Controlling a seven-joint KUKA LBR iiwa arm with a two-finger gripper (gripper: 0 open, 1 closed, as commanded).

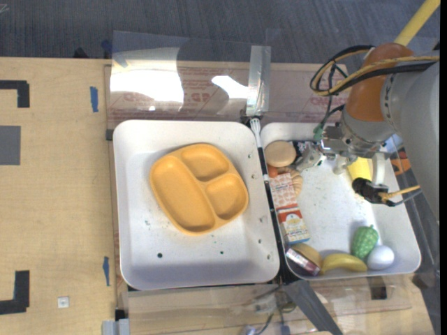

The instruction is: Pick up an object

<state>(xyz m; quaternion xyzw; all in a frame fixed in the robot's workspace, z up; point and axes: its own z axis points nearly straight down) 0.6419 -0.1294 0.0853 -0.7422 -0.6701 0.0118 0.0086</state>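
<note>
My gripper (327,153) hangs over the back of the right bin (408,239), just right of a round tan bun (281,153). Below the bun, a red and white carton (288,202) lies along the bin's left wall. A yellow object (360,168) shows partly under the wrist. Along the front edge sit a dark red can (301,258), a banana (343,262), a green knobbly fruit (364,241) and a white egg (381,257).
The left bin (133,243) holds a yellow divided plate (199,187) near its middle. A raised wall (264,187) separates the two bins. The grey arm with its orange band (370,93) comes in from the upper right.
</note>
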